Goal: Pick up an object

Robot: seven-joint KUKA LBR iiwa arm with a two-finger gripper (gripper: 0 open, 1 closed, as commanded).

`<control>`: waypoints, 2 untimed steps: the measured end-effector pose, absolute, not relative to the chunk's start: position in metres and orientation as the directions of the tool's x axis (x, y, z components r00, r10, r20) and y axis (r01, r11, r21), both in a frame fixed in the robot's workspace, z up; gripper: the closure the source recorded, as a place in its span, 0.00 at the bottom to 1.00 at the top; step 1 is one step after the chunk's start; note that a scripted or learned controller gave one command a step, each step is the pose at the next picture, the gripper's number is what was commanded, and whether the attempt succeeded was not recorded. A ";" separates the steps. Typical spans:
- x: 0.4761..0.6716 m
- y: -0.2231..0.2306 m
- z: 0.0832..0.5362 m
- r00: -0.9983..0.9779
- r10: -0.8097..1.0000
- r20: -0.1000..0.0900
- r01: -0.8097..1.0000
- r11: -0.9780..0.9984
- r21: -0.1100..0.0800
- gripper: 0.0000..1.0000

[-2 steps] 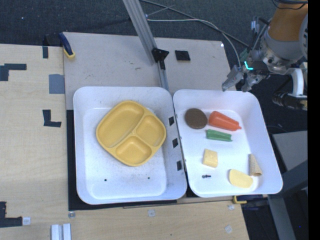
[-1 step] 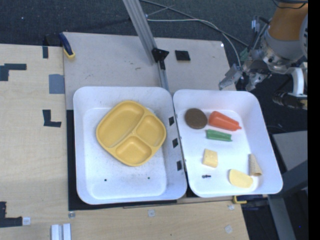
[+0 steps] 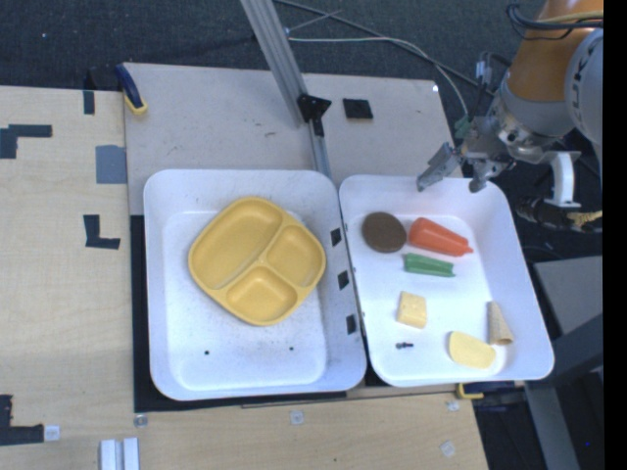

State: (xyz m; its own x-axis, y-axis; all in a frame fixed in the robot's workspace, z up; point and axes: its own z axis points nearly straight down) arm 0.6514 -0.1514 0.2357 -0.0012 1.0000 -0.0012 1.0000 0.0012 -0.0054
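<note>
My gripper point(image 3: 453, 175) hangs open over the far rim of the right bin point(image 3: 519, 262), its two fingers spread with nothing between them. Just below it in that bin lie a brown round patty point(image 3: 384, 232) and an orange carrot point(image 3: 439, 238). A green bean pod point(image 3: 429, 265) lies under the carrot. Lower down are a yellow cheese cube point(image 3: 412, 310), a pale yellow slice point(image 3: 472, 351) and a tan cone point(image 3: 500, 323). A tiny dark speck point(image 3: 404, 345) lies near the front.
The left bin point(image 3: 167, 292) holds a yellow divided plate point(image 3: 257, 259). A grey metal post point(image 3: 279, 52) slants down to a black bracket point(image 3: 314, 109) behind the bins. Cables run across the dark floor at the back.
</note>
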 end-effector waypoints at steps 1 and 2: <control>0.658 -0.153 0.175 -0.001 1.000 -0.001 1.000 0.001 -0.006 0.00; 0.652 -0.150 0.110 -0.001 1.000 0.000 1.000 0.001 -0.008 0.00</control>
State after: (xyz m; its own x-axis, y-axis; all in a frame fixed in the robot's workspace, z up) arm 0.6516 -0.1497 0.1103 -0.0013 1.0000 0.0000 1.0000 0.0013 -0.0082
